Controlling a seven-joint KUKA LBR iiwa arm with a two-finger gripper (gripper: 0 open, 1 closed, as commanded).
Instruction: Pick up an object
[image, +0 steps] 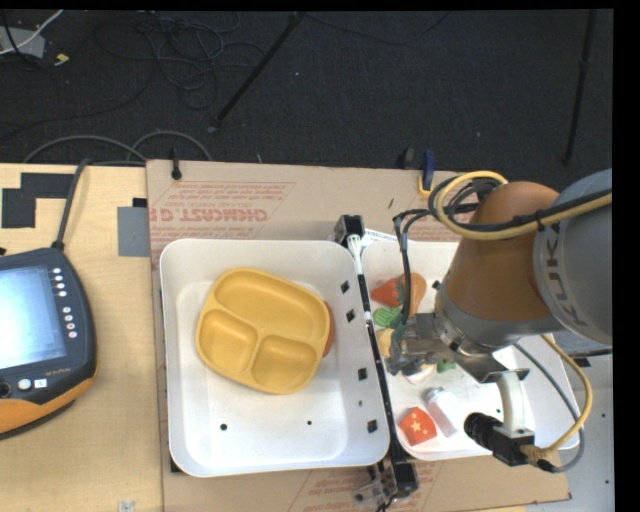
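Here the grey-and-orange arm (510, 270) reaches low into the right white bin (560, 425).
Its tool (410, 355) sits among small colourful items; grip state cannot be told. A yellow divided plastic tray (262, 330) lies in the left white bin (200, 420).

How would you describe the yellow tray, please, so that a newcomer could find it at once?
Start at the two white bins side by side on the bench and take the left bin, away from the arm. The yellow divided tray lies in its upper half, rounded, with three compartments. It is far larger than the small red and green items in the right bin.
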